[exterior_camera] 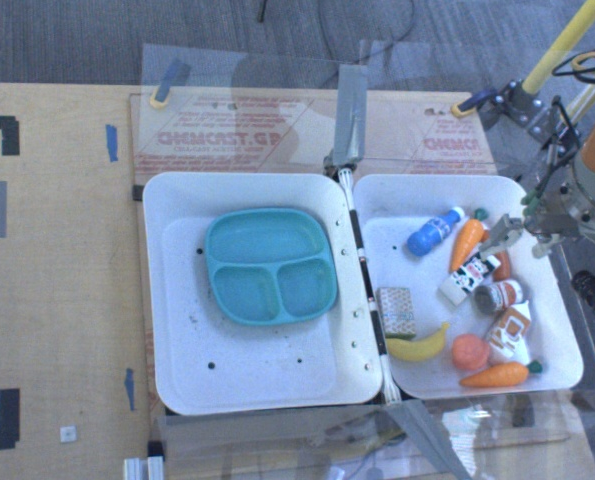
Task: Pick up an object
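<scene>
The right bin (417, 190) holds several toy foods. They include a blue bottle (434, 231), an orange carrot (466, 243), a black-and-white carton (463, 279), a small can (502, 296), an orange-and-white carton (513, 330), a red round fruit (469, 352), a second carrot (497, 375), a banana (418, 345) and a patterned flat box (396, 310). My gripper (525, 238) hangs over the bin's right side, just right of the upper carrot. It is open, with nothing between its fingers.
The left bin (177, 203) holds a teal divided plate (272, 266). A ridge (362, 268) separates the two bins. A clear sheet and a grey tape strip (350, 118) lie behind them. Cables and a yellow pole (567, 33) stand at the far right.
</scene>
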Controlling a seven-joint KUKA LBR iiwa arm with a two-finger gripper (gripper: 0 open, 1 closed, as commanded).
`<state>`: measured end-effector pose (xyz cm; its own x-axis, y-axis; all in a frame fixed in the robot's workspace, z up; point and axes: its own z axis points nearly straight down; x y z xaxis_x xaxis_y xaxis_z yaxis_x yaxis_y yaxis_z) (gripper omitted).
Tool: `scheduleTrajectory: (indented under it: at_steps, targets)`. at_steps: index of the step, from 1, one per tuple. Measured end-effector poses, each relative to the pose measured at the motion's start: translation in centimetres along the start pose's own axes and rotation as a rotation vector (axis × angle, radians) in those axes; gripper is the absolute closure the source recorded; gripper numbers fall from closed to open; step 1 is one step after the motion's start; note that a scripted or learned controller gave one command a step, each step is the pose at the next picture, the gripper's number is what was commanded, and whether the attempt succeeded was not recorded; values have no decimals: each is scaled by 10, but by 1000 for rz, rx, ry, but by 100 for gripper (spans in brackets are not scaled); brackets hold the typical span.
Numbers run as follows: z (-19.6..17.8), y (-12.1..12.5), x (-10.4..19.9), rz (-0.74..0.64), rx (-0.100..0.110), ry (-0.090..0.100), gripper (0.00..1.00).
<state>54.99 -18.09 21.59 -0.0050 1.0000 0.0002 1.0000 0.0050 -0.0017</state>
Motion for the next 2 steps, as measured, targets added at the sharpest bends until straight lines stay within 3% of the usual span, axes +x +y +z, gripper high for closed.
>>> scheduleTrajectory:
  at_steps: [1, 2]
  targets:
    - [108, 62, -16, -244, -2, -1, 0]
    - [129, 119, -30, -195, 14, 16, 0]
